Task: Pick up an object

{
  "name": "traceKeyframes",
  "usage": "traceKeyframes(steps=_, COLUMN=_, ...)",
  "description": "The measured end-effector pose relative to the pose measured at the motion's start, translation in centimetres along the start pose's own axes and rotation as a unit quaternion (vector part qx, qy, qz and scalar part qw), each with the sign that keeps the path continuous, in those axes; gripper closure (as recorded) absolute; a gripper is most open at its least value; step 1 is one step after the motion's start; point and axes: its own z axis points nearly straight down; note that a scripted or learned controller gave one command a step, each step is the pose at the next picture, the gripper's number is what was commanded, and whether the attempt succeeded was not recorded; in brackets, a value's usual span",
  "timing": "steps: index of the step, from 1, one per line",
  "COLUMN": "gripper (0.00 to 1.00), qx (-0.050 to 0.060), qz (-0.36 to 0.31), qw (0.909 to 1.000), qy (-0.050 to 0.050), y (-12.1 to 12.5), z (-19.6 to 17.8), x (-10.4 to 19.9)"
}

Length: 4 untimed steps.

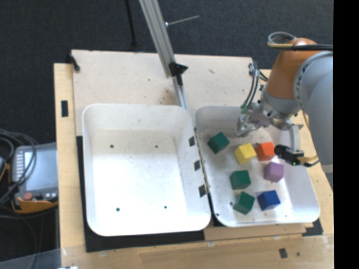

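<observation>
From above, the end effector hangs over the right bin, nothing visibly in it; I can't tell its state. Approach step, I'd judge: yellow cube just below, green cube beside, so descend squarely.

The hand hangs over the right bin, near the green cube and yellow cube
</observation>
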Motion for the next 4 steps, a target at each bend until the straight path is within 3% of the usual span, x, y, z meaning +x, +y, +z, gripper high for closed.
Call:
traceKeyframes(steps=2, gripper=1.00, qx=-0.002, qz=-0.001, qw=1.0000, qy=0.001, y=0.2, z=-10.0, x=-0.1)
traceKeyframes(steps=4, gripper=1.00, qx=0.001, qz=-0.004, qw=1.0000, qy=0.003, y=-0.5, z=-11.6, x=11.5)
